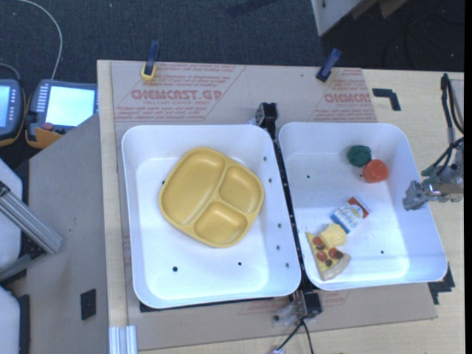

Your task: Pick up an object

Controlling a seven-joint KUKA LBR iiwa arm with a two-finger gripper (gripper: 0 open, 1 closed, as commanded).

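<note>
Nothing is picked yet, I judge: four small things lie loose in the right bin (413, 271). Nearest, at 6 o'clock, a pizza toy (328, 255); just above it a packet (349, 214); at 1 o'clock an orange ball (375, 170) touching a green lump (359, 154). At 3 o'clock the gripper (414, 198) hangs over the rim, apparently carrying nothing; its spread is unclear. Left bin (147, 271) holds a yellow tray (212, 195). Beyond lies dark floor.

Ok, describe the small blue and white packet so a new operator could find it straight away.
Look in the right bin, the one without the yellow divided plate. Near its middle lies the small blue and white packet, just above a toy pizza slice. It is the only flat, printed packet; the green and orange lumps sit farther back.
</note>
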